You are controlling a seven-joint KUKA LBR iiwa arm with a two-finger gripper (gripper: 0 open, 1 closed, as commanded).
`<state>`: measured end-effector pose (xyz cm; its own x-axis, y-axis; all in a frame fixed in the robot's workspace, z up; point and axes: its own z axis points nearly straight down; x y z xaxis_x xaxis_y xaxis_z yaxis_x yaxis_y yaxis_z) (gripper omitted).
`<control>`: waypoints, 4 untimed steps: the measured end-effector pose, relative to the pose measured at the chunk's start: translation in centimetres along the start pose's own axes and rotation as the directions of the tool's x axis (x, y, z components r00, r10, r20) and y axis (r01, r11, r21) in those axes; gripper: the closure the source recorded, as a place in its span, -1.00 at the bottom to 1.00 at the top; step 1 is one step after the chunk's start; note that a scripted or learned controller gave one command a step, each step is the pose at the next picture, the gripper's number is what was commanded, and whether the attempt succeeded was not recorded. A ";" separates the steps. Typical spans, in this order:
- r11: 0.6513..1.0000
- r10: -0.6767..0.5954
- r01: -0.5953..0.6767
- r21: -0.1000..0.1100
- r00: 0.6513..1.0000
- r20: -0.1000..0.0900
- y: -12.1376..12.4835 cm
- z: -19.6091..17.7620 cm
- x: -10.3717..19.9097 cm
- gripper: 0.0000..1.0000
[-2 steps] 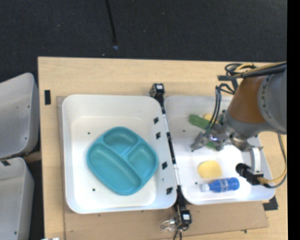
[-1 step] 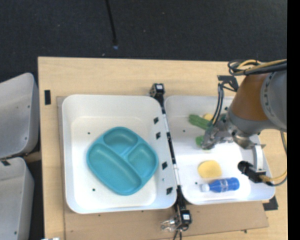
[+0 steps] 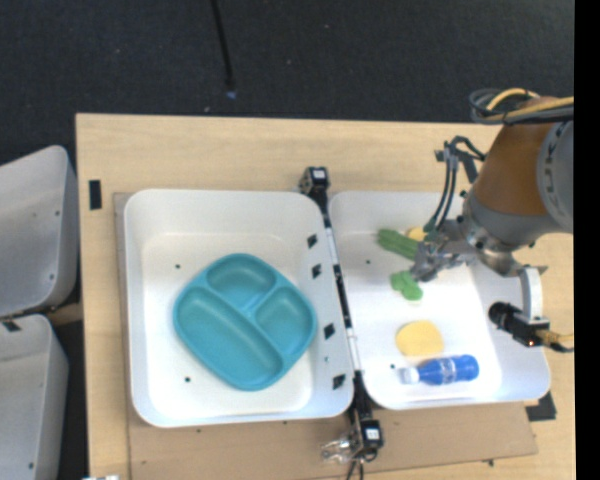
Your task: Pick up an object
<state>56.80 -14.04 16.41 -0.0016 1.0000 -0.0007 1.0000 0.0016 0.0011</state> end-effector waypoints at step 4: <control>1.000 -0.001 0.001 0.001 1.000 -0.001 -2.5 -7.1 10.8 1.00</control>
<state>54.27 -3.26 23.50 -0.0031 1.0000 0.0004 1.0000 0.0031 0.0006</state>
